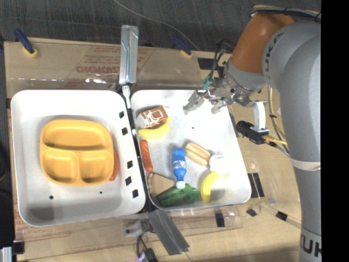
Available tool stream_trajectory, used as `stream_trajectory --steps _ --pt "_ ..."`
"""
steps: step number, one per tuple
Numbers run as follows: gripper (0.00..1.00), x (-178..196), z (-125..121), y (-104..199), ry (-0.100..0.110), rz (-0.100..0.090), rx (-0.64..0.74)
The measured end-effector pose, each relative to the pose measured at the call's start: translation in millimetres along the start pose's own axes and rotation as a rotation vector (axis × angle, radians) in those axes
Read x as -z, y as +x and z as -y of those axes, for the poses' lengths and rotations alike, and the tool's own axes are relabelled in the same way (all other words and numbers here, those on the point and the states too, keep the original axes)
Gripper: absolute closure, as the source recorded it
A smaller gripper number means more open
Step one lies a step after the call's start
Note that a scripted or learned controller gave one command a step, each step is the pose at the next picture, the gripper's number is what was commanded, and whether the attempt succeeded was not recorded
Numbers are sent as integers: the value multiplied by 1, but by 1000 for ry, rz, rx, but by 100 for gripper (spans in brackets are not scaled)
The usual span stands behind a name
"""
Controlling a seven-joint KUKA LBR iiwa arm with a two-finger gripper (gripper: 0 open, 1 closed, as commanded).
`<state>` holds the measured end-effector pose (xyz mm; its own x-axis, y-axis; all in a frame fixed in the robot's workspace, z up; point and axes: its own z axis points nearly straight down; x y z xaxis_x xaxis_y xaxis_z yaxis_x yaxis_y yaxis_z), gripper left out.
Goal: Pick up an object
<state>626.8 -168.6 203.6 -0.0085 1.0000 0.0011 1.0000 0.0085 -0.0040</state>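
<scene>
My gripper (205, 105) hangs open over the far part of the right bin (229, 132), with nothing between its two fingers. Below it in that bin lie several toys: a round yellow piece with a brown-and-white top (153, 121), a thin orange sausage (145, 154) along the left wall, a hot dog bun (197, 153), a blue bottle with a white cap (179, 166), a green vegetable (178, 195) and a yellow piece (208, 185) near the front. The nearest toy, the round yellow piece, is to the left of the fingers.
The left bin (32, 105) holds a yellow divided tray (77, 150). A metal divider bar (128, 56) stands between the bins at the back. The grey arm with its orange band (262, 34) fills the right side.
</scene>
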Motion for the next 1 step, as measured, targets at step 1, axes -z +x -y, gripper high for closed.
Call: stream_trajectory --steps 1 --pt "0 -111 69 29 0 0 107"
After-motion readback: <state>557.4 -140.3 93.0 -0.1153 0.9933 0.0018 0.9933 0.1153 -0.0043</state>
